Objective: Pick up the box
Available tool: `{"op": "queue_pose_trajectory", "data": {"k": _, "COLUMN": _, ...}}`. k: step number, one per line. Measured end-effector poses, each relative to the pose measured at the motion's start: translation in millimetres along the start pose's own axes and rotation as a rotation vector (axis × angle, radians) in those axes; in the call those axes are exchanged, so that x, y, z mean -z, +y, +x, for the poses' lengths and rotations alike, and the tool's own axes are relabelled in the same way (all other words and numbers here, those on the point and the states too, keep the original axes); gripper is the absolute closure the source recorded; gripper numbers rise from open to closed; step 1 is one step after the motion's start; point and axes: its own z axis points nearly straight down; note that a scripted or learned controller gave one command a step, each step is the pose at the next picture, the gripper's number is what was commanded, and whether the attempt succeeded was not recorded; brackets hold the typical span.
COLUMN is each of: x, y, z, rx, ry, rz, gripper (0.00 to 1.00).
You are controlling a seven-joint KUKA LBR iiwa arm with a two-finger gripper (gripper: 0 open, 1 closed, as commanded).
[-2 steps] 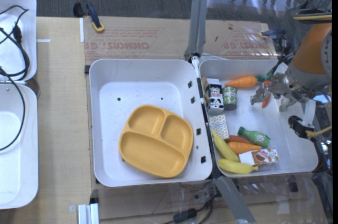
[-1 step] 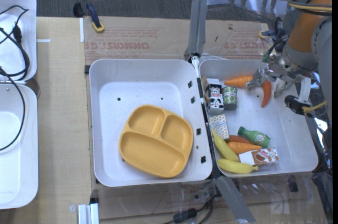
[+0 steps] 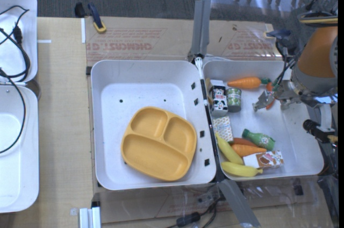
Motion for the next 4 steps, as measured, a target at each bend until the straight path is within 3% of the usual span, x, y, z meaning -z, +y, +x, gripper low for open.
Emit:
{"op": "queue_pose_trajectory", "data": {"k": 1, "x": 0.6, "y": 56.1, "z": -11.5, "rx": 0.056, "ry": 0.005, "rz": -0.003, "gripper": 0.0}}
{"op": "queue_pose_trajectory", "data": {"k": 2, "x": 1.0, "y": 10.2, "z": -16.1, "rx": 0.416, "ry": -0.001, "rz": -0.003, "gripper": 0.0}}
{"op": "queue_pose_trajectory", "data": {"k": 3, "x": 11.1, "y": 10.3, "z": -18.6, "rx": 0.408, "ry": -0.003, "rz": -0.006, "gripper": 1.0}}
{"op": "queue_pose_trajectory", "data": {"k": 4, "x": 115.6, "y": 19.1, "z": 54.3, "rx": 0.604, "ry": -0.002, "rz": -0.003, "gripper": 1.0}}
